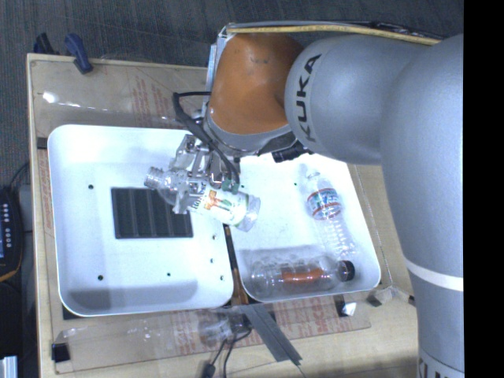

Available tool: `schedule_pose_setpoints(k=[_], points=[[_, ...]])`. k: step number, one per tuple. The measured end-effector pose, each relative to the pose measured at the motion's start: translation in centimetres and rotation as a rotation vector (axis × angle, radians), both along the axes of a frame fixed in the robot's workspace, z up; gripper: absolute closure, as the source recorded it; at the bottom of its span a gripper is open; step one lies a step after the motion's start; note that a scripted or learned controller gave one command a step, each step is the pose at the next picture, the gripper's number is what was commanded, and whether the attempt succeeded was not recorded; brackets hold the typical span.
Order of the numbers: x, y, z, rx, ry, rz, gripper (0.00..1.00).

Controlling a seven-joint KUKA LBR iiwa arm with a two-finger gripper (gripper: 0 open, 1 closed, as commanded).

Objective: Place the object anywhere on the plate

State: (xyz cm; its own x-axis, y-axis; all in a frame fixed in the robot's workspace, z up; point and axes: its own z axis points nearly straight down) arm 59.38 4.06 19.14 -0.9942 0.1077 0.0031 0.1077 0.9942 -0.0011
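Landmark: dark ribbed plate [151,213], lying flat on the floor of the left bin [71,211].

- Gripper [189,181] hangs just off the plate's upper right corner, above the left bin's floor near the wall shared with the right bin [366,242]. The grey arm [354,93] with its orange band reaches in from the right and hides much of the wrist.
- A small clear bottle [228,205] with a red, green and white label lies tilted at the gripper, to the right of the plate, over the divide between the two bins. It looks pinched between the fingers at its left end; the metal parts clutter the view, so the grip reads as likely, not certain.
- Well to the right of the plate, in the right bin: a clear water bottle [327,215] with a blue and red label, lying lengthwise, and a clear bottle with a dark cap [299,274] lying along the near wall.

Step in hand, as judged: carrying the labelled bottle toward the plate. It is not yet over the plate.

Next move calls for: a short shift left until the bottle's body sits over the ribbed surface, a descent, then release. Risk: a round bottle may roll off the plate's edge.
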Motion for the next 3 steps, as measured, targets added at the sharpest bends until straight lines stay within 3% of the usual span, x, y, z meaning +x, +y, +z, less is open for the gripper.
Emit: schedule_pose_setpoints(k=[1,2,3], points=[[0.0,0.0,0.0,0.0,-0.001,0.0,0.0],[-0.4,6.3,-0.2,0.0,-0.004,-0.122,0.0],[1.6,9.8,7.4,0.0,-0.006,-0.184,0.0]])
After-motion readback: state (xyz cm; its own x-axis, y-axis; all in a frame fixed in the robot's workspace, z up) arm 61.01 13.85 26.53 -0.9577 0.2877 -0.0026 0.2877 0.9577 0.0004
